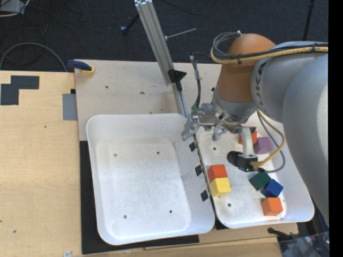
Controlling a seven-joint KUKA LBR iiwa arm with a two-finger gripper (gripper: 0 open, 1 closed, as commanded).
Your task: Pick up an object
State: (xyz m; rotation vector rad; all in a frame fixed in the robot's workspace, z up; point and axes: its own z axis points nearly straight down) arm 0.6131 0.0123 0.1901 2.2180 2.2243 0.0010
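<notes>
Centring my gripper over the orange-red cube before descending seems wisest; whether I am open I cannot tell.

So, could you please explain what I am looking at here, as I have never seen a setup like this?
This is a single photo from a camera fixed above a bench, looking down at a slant. The big grey and orange machine reaching in from the right is a robot arm. Its gripper hangs over the near edge of the right bin, next to the left bin. In the right bin lie small toy blocks: a red block beside a yellow block, a green block, a blue block, an orange block and a purple block. I cannot tell whether the gripper holds anything.
</notes>
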